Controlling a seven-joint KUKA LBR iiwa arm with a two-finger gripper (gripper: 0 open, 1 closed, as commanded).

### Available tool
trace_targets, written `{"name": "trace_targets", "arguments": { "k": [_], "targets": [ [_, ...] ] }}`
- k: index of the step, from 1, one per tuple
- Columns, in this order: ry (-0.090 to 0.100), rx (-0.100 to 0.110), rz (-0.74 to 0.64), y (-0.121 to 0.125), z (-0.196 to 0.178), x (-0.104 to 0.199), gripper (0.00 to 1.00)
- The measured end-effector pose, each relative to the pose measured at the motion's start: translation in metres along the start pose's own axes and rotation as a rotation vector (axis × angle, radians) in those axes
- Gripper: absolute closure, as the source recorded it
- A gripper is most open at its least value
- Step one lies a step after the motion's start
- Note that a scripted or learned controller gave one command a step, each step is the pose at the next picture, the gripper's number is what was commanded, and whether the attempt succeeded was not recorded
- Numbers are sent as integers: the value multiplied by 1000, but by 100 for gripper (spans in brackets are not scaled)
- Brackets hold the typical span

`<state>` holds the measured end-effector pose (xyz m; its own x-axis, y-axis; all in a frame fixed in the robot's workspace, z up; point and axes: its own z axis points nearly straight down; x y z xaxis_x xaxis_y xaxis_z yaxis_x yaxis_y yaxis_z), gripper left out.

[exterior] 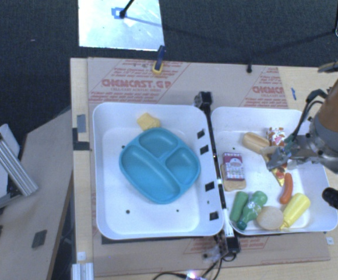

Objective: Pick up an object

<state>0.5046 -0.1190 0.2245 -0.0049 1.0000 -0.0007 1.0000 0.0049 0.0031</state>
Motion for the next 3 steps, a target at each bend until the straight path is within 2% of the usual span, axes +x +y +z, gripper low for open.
{"name": "trace_targets", "arguments": {
  "k": [1,2,3],
  "targets": [
    [2,-1,-5,22,2,54,100],
    [2,2,-5,26,9,112,100],
    [3,1,-5,42,11,166,100]
  ]
}}
